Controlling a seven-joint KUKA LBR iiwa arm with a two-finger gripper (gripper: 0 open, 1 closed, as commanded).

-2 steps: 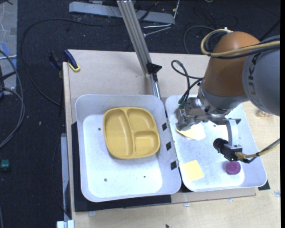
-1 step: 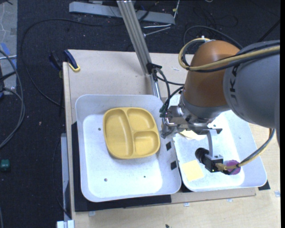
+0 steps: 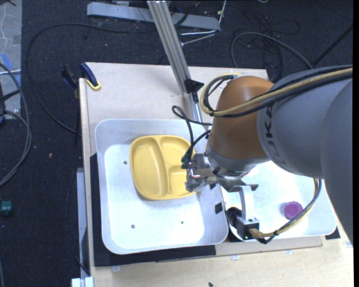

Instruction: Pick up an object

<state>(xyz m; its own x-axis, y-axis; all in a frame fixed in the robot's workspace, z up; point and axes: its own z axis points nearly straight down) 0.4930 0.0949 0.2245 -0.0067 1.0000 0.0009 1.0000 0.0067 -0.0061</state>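
A yellow divided tray (image 3: 159, 166) is being kept in the left bin (image 3: 112, 224), its right edge being met by the gripper (image 3: 192, 172); the grip cannot be determined. A purple object (image 3: 292, 209) is being held in the right bin (image 3: 322, 227).

Robotics lab or test cell. Industrial arm (image 3: 291, 129), grey with orange band, reaching over pale wooden surface (image 3: 134, 89). Two shallow white bins (image 3: 112, 224) side by side under it, set up as pick station. Dark carpet floor (image 3: 39, 168) around surface, left of claw (image 3: 193, 174), strewn with loose black cables (image 3: 33, 101). Aluminium extrusion post (image 3: 171, 45) rising behind claw, metal brackets (image 3: 146, 14) at far edge.
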